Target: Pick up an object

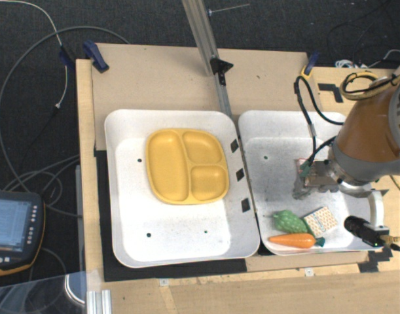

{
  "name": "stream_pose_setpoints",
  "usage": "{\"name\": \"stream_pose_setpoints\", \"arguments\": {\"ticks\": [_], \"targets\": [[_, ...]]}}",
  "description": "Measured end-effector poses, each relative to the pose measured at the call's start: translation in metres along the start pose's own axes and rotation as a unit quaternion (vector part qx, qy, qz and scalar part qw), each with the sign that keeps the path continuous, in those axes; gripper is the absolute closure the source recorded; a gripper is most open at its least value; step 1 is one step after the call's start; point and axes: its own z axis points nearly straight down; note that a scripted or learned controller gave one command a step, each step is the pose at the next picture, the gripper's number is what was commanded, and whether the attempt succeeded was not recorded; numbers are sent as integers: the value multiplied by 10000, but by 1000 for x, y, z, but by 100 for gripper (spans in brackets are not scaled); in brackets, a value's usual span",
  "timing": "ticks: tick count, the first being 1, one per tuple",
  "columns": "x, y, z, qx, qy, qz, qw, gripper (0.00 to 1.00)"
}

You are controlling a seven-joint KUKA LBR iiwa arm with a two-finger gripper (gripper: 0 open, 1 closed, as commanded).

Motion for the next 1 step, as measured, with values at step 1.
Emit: {"name": "stream_pose_setpoints", "arguments": {"ticks": [1], "targets": [[2,-1,-63,-37,-16,-4,10000,100]]}}
